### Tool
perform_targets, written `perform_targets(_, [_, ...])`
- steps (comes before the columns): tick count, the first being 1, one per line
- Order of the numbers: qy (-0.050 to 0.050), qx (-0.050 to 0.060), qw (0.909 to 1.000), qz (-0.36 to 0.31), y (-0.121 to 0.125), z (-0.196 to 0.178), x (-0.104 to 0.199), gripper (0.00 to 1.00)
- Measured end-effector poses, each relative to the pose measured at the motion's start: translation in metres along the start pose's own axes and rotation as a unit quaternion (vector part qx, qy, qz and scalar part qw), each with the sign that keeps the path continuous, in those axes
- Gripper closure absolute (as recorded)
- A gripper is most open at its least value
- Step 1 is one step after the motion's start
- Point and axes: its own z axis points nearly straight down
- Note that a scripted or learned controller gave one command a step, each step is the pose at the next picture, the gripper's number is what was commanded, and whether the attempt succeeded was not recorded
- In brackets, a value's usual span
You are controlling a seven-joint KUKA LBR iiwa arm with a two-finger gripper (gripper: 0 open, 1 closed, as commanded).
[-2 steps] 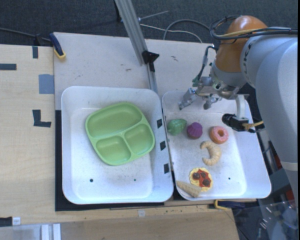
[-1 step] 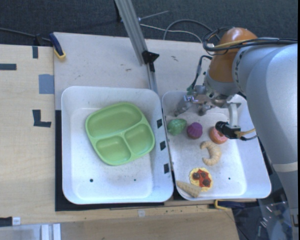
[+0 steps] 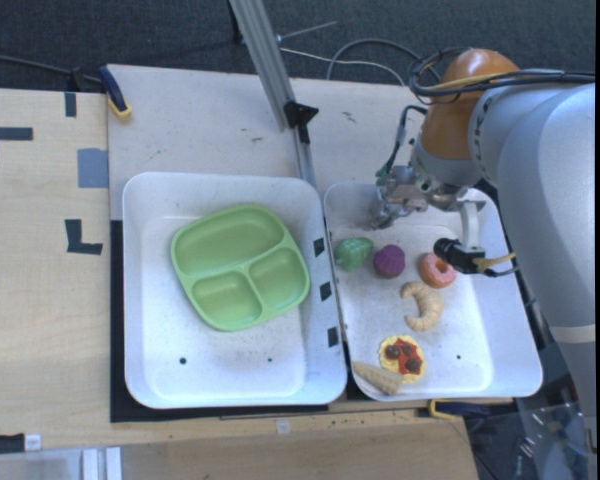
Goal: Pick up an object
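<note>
The right bin [image 3: 500, 353] holds several toy foods: a green piece [image 3: 354, 253], a purple round piece [image 3: 389, 261], a pink donut [image 3: 436, 272], a tan croissant [image 3: 423, 306], a small pizza-like disc with red topping [image 3: 402, 356] and a beige wedge [image 3: 377, 377] at the front rim. My gripper [image 3: 385, 213] hangs over the back left part of this bin, just behind the green and purple pieces. Nothing shows between its fingers.
The left bin [image 3: 145, 348] holds a light green divided plate [image 3: 240, 265]. A metal pole [image 3: 265, 53] slants down to the gap between the bins. The grey arm covers the right bin's right side.
</note>
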Motion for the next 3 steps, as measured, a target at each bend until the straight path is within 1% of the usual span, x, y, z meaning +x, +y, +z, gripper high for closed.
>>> perform_targets(1, [0.001, -0.006, 1.0, 0.001, 0.008, -0.061, 0.002, 1.0])
perform_targets(2, [0.0, -0.005, 1.0, 0.001, 0.002, -0.11, -0.004, 1.0])
perform_targets(3, [0.0, -0.005, 1.0, 0.001, 0.003, -0.16, -0.003, 1.0])
